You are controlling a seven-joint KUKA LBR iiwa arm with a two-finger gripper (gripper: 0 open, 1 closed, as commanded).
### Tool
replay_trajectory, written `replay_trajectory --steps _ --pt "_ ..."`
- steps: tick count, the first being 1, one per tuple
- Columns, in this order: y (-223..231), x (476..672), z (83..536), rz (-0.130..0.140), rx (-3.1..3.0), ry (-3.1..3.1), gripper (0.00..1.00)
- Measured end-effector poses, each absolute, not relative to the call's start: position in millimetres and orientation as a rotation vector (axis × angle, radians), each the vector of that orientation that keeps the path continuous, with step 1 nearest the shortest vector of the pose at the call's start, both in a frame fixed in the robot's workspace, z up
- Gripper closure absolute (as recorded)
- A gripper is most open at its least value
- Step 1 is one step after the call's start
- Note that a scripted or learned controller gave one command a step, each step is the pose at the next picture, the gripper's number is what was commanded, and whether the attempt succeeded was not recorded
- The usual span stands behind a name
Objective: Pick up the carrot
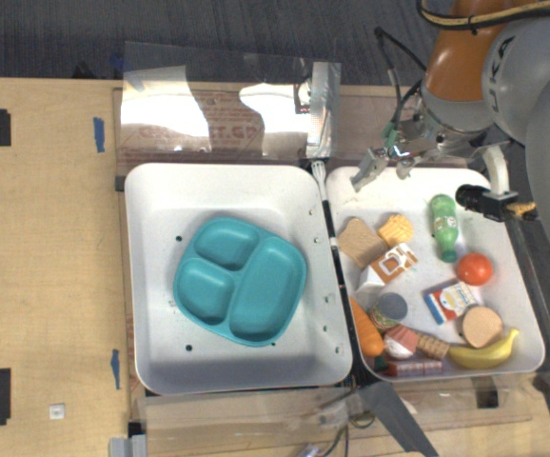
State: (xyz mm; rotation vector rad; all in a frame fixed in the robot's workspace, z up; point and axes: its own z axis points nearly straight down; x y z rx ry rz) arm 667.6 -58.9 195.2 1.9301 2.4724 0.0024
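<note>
Lying slantwise, smooth tapered orange carrot (367, 329) against white bin (532, 350) wall.

Grey arm (541, 74) — orange band (461, 50), black cables, metal gripper (389, 160)

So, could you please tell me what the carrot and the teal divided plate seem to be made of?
The orange tapered carrot looks like moulded plastic toy food: uniform colour, smooth surface, though partly hidden. The teal three-compartment plate seems hard plastic with a matte finish, even colour and rounded moulded ridges.
</note>
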Motion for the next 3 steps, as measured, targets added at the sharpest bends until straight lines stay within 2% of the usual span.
replay_trajectory --steps 1,2,3 --pt "1.8 568.9 184.5 0.001 1.768 2.598 0.0" --pt "-5.0 615.9 206.4 0.002 2.371 2.057 0.0" --pt "-68.6 608.1 183.8 -0.006 2.663 1.671 0.0"
